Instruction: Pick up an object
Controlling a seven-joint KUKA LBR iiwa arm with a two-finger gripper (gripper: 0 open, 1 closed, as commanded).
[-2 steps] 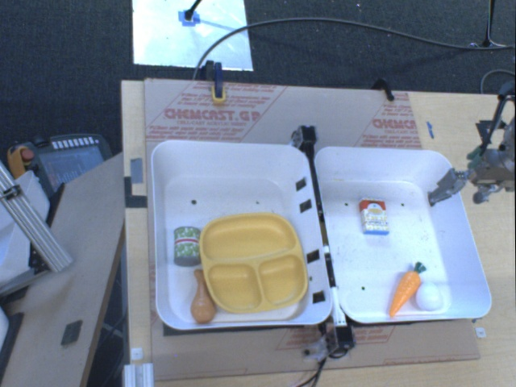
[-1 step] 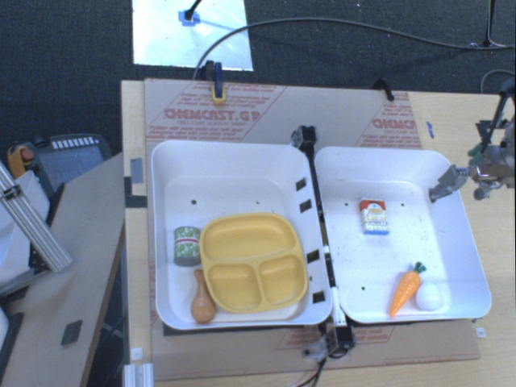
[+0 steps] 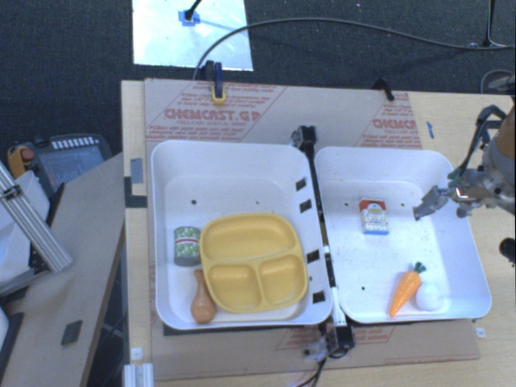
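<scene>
While you look down on the bench, you see the arm (image 3: pixel 496 164) coming in from the right edge, with its gripper (image 3: pixel 429 204) hanging over the right side of the right bin (image 3: pixel 347 176). One grey finger (image 3: pixel 427 203) points left toward the bin's middle; you cannot tell how wide the pincer stands, and nothing shows between its fingers.

Your candidates for picking lie in both bins. In the right bin, a small box with a red top and blue base (image 3: pixel 373 216) lies flat near the middle, left of the gripper and apart from it. Toward the near right corner, a toy carrot (image 3: pixel 404 292) lies at a slant with its green top pointing up-right, and a white rounded object (image 3: pixel 429 297) sits just beside it on the right, seemingly touching.

In the left bin (image 3: pixel 226 164), a yellow divided plate (image 3: pixel 254 260) with three compartments fills the near centre. A small green-labelled can (image 3: pixel 187 245) stands upright just left of the plate. A brown pear-shaped toy, perhaps a drumstick (image 3: pixel 201 298), lies at the plate's near left edge, touching it.
</scene>
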